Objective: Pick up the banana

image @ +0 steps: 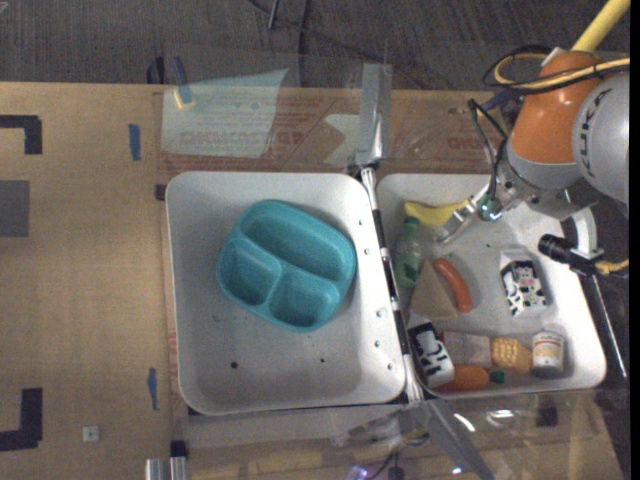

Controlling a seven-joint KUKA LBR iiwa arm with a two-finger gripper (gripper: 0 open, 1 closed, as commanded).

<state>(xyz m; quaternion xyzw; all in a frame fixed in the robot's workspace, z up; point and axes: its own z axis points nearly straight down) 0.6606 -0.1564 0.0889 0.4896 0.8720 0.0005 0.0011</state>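
- The pincer (462, 220) sits at the banana's (432, 211) right end — whether it grips, I cannot tell.
- The banana lies at the right bin's (585, 363) far-left corner; the wall may block it.
- The green bottle (408, 251) just beside could get knocked.

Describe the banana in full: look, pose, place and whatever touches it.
The banana is yellow, smooth and gently curved, lying flat near the far left corner of the right bin. Its right end sits under the gripper, which hides that tip. A green bottle lies just in front of it; whether they touch is unclear.
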